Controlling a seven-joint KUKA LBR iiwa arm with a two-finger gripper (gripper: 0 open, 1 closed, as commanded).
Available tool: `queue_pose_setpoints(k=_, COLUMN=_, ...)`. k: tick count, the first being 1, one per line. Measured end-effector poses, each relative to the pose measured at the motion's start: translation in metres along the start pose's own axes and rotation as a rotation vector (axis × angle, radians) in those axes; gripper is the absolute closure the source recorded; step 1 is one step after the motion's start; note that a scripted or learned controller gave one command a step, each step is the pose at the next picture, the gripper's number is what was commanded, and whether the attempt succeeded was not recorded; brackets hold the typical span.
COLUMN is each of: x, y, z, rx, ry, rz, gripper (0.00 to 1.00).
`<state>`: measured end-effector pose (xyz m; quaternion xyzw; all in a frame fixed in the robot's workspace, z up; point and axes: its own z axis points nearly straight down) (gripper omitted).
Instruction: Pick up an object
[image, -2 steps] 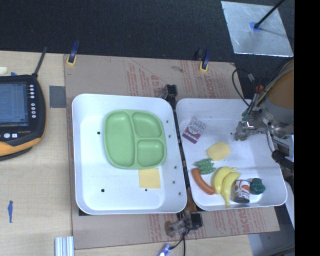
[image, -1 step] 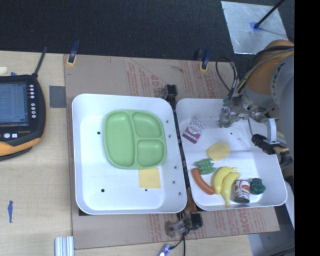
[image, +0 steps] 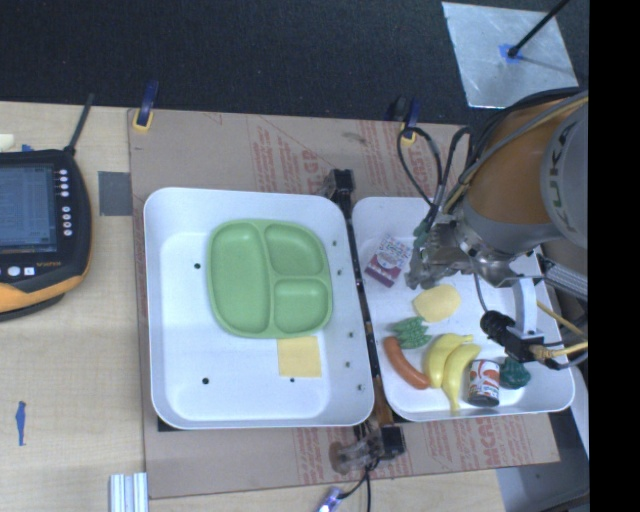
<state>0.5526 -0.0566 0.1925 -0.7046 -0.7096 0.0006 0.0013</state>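
My gripper (image: 432, 268) hangs low in the right bin (image: 560, 400), at its upper middle. It sits just above a pale yellow lemon-shaped piece (image: 437, 303) and right of a small purple and white packet (image: 386, 262). Lower in the same bin lie a green leafy piece (image: 410, 330), an orange-red sausage (image: 405, 362), a yellow banana bunch (image: 450, 364), a small red and white can (image: 483, 382) and a dark green piece (image: 515, 374). The arm's body hides the bin's upper right part.
The left bin (image: 170, 390) holds a green divided plate (image: 270, 277) and a yellow cheese slice (image: 299, 356). A handheld control pad (image: 35, 235) lies at the far left of the bench. Cables (image: 520, 335) hang off the wrist over the right bin.
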Motion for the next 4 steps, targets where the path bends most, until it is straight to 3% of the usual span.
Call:
queue_pose_setpoints(k=1, x=-0.062, y=-0.011, z=0.043, rx=0.002, ry=-0.002, rz=0.003, gripper=0.0)
queue_pose_setpoints(k=2, x=-0.126, y=0.002, z=0.101, rx=0.001, ry=-0.002, rz=0.005, gripper=0.0)
queue_pose_setpoints(k=3, x=-0.081, y=0.039, z=0.016, rx=-0.002, ry=0.0, rz=0.003, gripper=0.0)
queue_pose_setpoints(k=4, x=-0.069, y=0.004, z=0.02, rx=0.002, ry=-0.001, rz=0.004, gripper=0.0)
